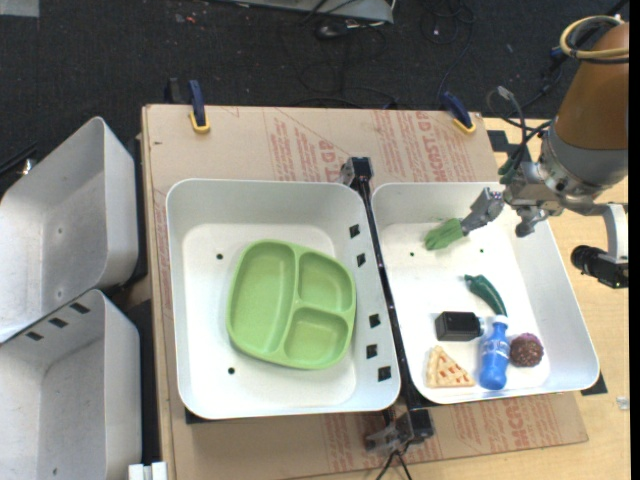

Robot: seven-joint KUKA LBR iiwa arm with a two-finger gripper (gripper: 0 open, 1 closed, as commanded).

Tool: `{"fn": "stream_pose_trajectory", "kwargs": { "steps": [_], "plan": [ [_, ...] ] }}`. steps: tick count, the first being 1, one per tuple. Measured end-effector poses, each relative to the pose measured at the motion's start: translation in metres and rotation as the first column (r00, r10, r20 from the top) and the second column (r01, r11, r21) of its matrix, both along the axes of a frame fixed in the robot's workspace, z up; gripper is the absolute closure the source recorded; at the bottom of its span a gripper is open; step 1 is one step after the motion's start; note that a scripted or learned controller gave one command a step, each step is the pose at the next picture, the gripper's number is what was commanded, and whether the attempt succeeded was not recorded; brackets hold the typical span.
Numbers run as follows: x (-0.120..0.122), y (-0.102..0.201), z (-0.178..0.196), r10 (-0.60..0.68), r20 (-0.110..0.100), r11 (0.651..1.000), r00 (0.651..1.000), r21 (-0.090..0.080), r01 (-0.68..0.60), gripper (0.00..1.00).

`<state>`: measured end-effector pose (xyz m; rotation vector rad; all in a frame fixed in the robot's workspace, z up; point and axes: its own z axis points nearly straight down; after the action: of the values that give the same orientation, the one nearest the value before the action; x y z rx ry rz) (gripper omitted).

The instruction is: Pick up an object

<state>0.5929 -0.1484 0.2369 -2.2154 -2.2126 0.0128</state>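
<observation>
My gripper (470, 222) reaches into the right bin (565, 288) from the upper right, below the arm's orange band. Its fingers (484, 210) are closed together on one end of a light green pod-shaped object (442, 235), which sticks out to the lower left over the bin's far part. I cannot tell whether the pod touches the floor. Lower in the same bin lie a dark green pepper (486, 291), a black block (458, 325), a blue bottle (494, 353), a pizza-slice toy (447, 368) and a dark red ball (526, 349).
The left bin (190, 268) holds a light green divided plate (293, 304). A black divider (378, 288) runs between the two bins. White containers (60, 228) stand off the bench at the left. Cables hang by the arm at the right.
</observation>
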Motion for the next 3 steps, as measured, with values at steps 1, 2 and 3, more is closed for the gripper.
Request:
{"fn": "stream_pose_trajectory", "kwargs": {
  "steps": [1,2,3],
  "plan": [
    [0.002,0.0,0.008,0.003,0.013,1.0,1.0,-0.002,-0.003,0.0],
    [-0.003,0.003,-0.056,0.001,0.007,1.0,1.0,-0.001,0.0,0.0],
    [0.005,0.0,-0.106,0.001,0.009,1.0,1.0,-0.001,-0.001,0.0]
  ]
}}
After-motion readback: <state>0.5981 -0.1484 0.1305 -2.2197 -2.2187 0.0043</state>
